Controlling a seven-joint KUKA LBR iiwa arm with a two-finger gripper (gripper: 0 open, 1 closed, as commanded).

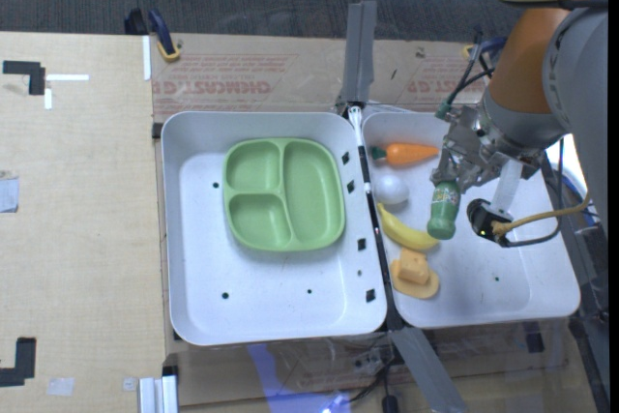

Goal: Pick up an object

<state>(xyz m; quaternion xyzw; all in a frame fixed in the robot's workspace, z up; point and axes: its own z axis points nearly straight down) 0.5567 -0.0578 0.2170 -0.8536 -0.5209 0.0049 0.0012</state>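
My gripper (451, 173) hangs over the right bin (542, 290), near its middle left. A green bottle (443, 211) stands almost upright below it, its top end pinched between the fingers. The bottle's base sits just right of the yellow banana (404, 229); I cannot tell whether it touches the bin floor. An orange carrot (410, 152) lies at the back of the bin, with a white ball (391, 188) in front of it. A yellow-orange block (415, 274) rests near the front left.
The left bin (193, 285) holds a green divided plate (285, 194). A grey divider post (360, 53) rises between the bins at the back. A black cable (522, 225) loops from the wrist over the right bin. Bare bin floor lies right of the bottle.
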